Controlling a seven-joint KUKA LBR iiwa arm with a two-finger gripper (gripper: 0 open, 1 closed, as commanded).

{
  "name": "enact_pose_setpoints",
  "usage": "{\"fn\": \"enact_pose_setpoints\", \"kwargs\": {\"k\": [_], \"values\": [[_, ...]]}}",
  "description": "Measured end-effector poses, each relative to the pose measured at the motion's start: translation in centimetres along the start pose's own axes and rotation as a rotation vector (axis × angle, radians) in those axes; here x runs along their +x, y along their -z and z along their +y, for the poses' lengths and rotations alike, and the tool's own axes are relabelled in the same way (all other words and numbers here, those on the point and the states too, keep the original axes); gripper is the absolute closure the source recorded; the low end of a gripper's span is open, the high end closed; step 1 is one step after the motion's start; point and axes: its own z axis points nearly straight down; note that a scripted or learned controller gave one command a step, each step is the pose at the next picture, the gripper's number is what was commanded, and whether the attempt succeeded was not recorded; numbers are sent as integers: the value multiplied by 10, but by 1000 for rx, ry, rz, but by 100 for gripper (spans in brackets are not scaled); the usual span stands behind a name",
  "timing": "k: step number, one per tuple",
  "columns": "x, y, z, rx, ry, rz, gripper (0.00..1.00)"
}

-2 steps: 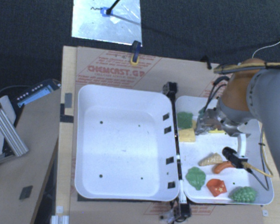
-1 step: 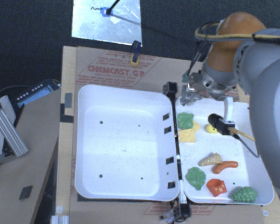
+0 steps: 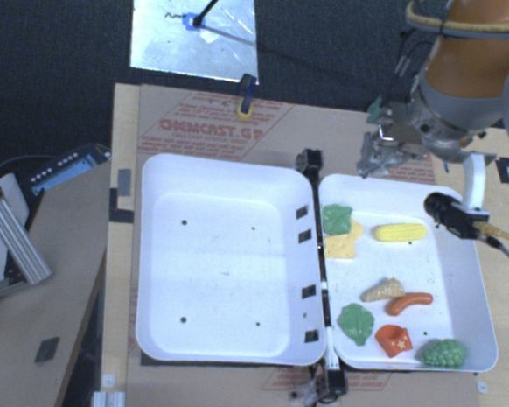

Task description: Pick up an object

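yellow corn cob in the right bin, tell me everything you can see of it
The corn cob is a small yellow toy, plastic by its look, with a ribbed surface. It lies flat and roughly crosswise near the far wall of the right bin, touching nothing else, apart from the green leafy piece beside it.

The table (image 3: 124,127) carried a printed cardboard sheet (image 3: 208,124), and on that sheet sat 2 shallow white bins touching side by side: the left bin (image 3: 164,178) and the right bin (image 3: 471,294). A yellow-and-blue clamp (image 3: 246,101) gripped the sheet's far edge.
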Motion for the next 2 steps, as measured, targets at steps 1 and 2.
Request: {"fn": "enact_pose_setpoints", "kwargs": {"k": [1, 2], "values": [[82, -87, -7, 23, 3, -1, 100], [183, -2, -30, 9, 8, 4, 100]]}}
